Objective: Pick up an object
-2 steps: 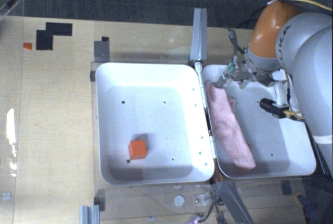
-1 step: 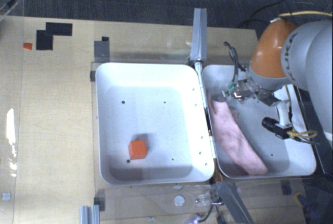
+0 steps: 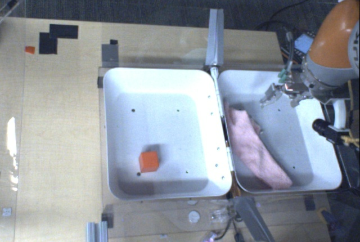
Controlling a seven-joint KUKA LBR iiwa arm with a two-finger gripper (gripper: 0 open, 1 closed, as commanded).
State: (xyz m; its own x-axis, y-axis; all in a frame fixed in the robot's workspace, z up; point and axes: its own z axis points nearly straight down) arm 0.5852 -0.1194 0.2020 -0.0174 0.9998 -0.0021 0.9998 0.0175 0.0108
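a pink cloth [image 3: 256, 151], judged soft, light and best pinched at a raised fold, is lying in the right bin [image 3: 323, 182], while the gripper [image 3: 279, 93] is being held apart and empty above it.

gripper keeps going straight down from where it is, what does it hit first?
Probably the bare floor of the right bin. The gripper hangs over that bin's upper part, and the pink cloth lies lower left of it, apart in this view. Height is hard to judge from one slanted camera, so the cloth's upper end could be closer.
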